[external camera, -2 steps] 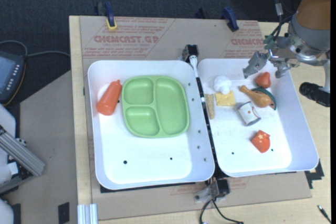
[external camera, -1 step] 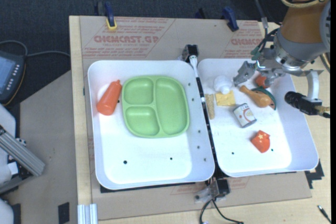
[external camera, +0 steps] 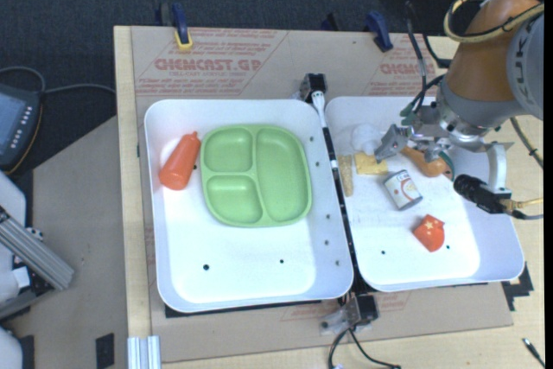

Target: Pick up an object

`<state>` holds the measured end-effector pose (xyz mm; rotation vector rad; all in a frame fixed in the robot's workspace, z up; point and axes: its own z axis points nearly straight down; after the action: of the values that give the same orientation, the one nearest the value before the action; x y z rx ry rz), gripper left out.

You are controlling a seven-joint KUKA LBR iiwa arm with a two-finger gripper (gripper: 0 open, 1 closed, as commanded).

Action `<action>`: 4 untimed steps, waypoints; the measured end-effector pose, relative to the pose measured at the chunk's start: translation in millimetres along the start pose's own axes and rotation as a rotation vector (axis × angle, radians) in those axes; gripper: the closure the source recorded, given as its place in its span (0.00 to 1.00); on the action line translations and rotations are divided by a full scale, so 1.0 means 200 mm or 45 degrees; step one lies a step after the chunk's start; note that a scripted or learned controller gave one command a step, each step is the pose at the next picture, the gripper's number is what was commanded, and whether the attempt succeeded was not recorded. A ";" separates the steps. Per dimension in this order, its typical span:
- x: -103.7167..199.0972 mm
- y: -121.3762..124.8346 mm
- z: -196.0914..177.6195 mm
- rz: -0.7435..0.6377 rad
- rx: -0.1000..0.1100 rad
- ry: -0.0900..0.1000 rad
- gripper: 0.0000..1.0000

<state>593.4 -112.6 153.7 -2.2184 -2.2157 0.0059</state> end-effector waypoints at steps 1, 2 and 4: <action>-0.01 -0.02 0.31 -0.001 0.000 0.000 0.00; -0.01 -0.03 0.35 -0.001 -0.004 0.000 0.00; -0.05 -0.05 0.02 0.000 -0.017 -0.005 1.00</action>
<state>584.2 -123.2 149.5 -2.2271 -2.2248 -0.0047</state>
